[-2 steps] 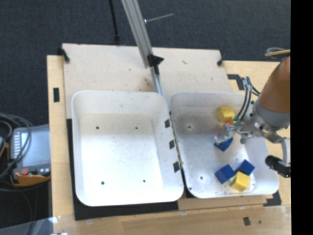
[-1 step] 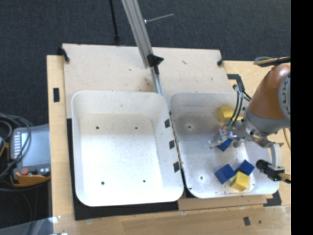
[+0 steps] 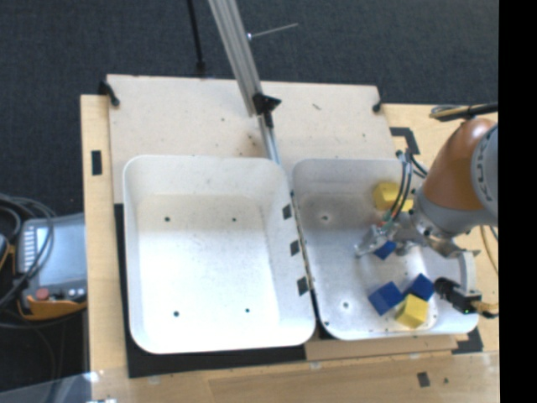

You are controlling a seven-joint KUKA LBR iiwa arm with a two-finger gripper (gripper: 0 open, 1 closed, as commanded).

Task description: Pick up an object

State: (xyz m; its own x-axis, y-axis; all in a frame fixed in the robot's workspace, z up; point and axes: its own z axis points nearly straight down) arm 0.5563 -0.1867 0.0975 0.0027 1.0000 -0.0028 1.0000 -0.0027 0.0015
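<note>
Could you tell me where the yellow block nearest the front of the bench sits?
The yellow block lies in the right bin, at its front right corner, touching two blue blocks.

Grey arm (image 3: 457,183) (orange-banded), dark cables

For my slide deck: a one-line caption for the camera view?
Arm's hand low in right bin among blue and yellow blocks.

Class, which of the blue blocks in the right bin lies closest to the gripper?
The small blue block right at the gripper; the other two blue blocks lie nearer the bin's front edge.
</note>
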